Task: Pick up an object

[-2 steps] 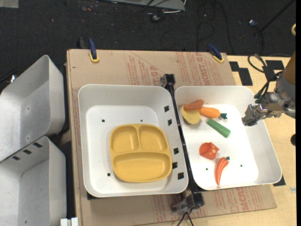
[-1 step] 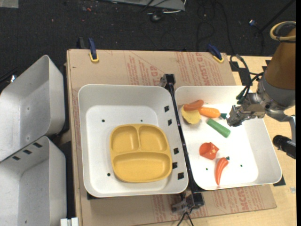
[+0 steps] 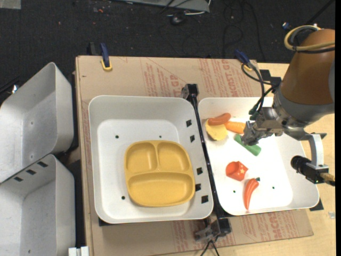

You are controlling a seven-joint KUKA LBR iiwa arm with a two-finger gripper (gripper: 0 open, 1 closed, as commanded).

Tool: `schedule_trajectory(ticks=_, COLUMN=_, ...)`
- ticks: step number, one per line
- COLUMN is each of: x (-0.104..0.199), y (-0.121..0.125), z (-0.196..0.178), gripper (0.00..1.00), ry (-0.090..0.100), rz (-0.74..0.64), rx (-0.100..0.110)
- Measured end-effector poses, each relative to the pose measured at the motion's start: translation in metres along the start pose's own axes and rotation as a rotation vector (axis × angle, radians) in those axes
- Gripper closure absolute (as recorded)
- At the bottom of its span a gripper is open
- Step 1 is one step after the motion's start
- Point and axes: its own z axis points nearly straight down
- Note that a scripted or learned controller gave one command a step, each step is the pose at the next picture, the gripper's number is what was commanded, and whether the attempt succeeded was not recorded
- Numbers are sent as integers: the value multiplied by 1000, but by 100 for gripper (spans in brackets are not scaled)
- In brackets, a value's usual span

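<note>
The right white bin (image 3: 277, 199) holds several toy foods. A green piece (image 3: 252, 148) lies near the bin's middle, directly under my gripper (image 3: 250, 138), which hangs low over it. An orange carrot-like piece (image 3: 234, 126) and a red-orange sausage shape (image 3: 219, 119) lie at the back left, beside a yellow piece (image 3: 216, 133). A red pepper (image 3: 236, 170) sits in the middle, and a red chili (image 3: 249, 192) lies near the front. The fingers' gap is hidden by the wrist.
The left white bin (image 3: 106, 116) holds a yellow compartment tray (image 3: 159, 173). A black divider (image 3: 201, 148) runs between the bins. Cables (image 3: 254, 73) trail along the bench behind the right bin. Spare white bins (image 3: 32, 116) stand off the bench at the left.
</note>
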Motion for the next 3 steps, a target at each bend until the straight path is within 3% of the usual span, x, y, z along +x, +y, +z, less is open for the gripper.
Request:
schedule_trajectory(ticks=2, x=91, y=-26, z=25, gripper=100, ry=0, rz=1, rx=1)
schedule_trajectory(ticks=3, x=142, y=-17, z=34, gripper=100, ry=-1, rz=1, rx=0)
